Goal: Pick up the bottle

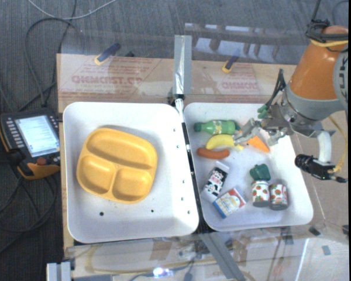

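Observation:
The green bottle [216, 126] lies on its side at the back of the right bin [301, 212], its yellow cap pointing left. My gripper [247, 131] hovers just right of the bottle's base, above the right end of a yellow banana [220, 140]. Its fingers are open and nothing sits between them. The grey arm with its orange band [316, 69] reaches in from the right.
Around the gripper lie an orange wedge [259, 144], a red sausage [213, 153], a milk carton [215, 181], a small box [229, 202], a green toy [260, 172] and two cans [268, 194]. The left bin [82, 215] holds a yellow divided tray [117, 164].

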